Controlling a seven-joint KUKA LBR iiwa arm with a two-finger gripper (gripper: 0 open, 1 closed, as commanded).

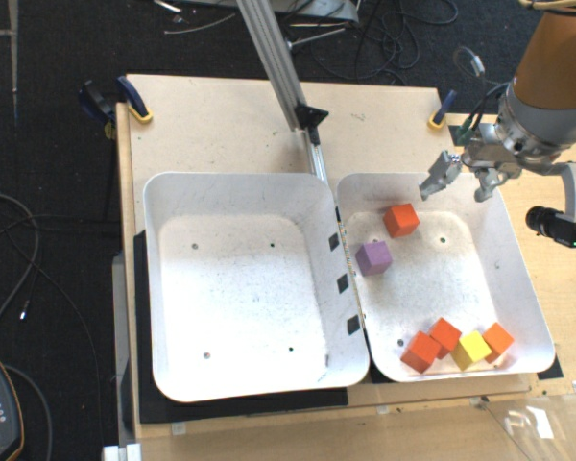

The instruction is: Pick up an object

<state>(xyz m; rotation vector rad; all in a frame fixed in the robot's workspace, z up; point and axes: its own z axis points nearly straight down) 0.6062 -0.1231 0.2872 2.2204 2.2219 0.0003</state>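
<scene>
My gripper [463, 181] hangs open over the far edge of the right bin [518, 277], with nothing between its two fingers. An orange cube [400, 220] lies just below and left of it, near the bin's back. A purple cube [373, 256] sits a little further forward, close to the bin's left wall. At the front right of the bin several blocks cluster together: a red-orange one [422, 351], an orange one [445, 333], a yellow one [471, 350] and another orange one [498, 339].
The left bin [235, 286] stands beside the right one, sharing a divider with black clips [344, 281]. A slanted metal rail [274, 51] runs down to the bins' back junction. Clamps [134, 99] grip the bench's far corners.
</scene>
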